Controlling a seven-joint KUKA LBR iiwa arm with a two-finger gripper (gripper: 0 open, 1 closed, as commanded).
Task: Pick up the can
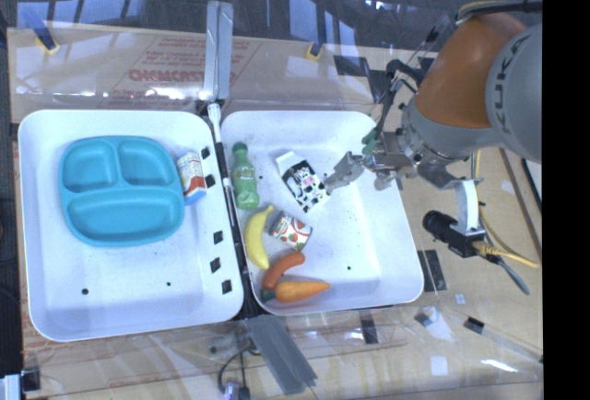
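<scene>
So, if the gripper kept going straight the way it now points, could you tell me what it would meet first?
Probably the black-and-white carton: the gripper points left across the right bin, and the carton lies just ahead. Its height above the carton is unclear, so it might pass over.

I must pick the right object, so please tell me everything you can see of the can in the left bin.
The can is small, with a white and red label and some blue at its lower end. It lies tilted on the floor of the left bin, near the right wall, against the right edge of the blue tray. The label print is too small to read.
</scene>
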